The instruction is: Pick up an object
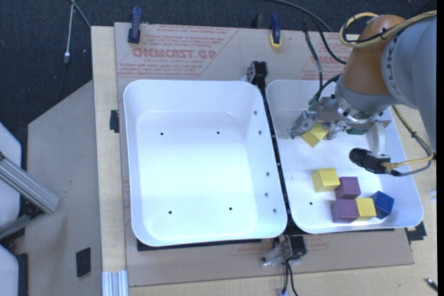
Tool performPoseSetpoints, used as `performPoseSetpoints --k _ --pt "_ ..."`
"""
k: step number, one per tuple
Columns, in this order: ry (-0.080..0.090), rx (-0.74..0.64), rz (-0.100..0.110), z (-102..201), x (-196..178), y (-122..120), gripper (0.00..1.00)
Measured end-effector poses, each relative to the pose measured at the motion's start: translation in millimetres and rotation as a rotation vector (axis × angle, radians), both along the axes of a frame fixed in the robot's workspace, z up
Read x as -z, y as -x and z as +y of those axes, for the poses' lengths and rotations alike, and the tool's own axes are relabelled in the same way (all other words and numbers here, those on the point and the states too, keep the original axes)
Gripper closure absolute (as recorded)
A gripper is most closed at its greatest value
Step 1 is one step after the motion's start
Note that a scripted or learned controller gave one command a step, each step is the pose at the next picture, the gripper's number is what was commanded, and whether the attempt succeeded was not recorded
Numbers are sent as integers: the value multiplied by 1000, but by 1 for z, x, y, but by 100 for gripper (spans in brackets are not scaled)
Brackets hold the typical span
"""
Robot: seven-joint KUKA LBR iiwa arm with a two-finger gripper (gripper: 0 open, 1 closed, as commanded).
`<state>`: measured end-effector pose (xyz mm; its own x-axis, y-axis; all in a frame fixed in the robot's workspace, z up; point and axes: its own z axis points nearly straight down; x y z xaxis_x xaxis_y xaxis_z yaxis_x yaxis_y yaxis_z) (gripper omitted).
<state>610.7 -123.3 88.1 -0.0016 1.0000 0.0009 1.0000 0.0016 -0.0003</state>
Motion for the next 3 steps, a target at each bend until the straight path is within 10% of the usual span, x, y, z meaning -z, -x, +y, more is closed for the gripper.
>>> performPoseSetpoints --k 1,2,3 --pt "1 1 -1 -7 0 -3 0" --pt "1 1 -2 -7 -11 -3 100" --pt "-1 -7 -10 86 -107 -41 100"
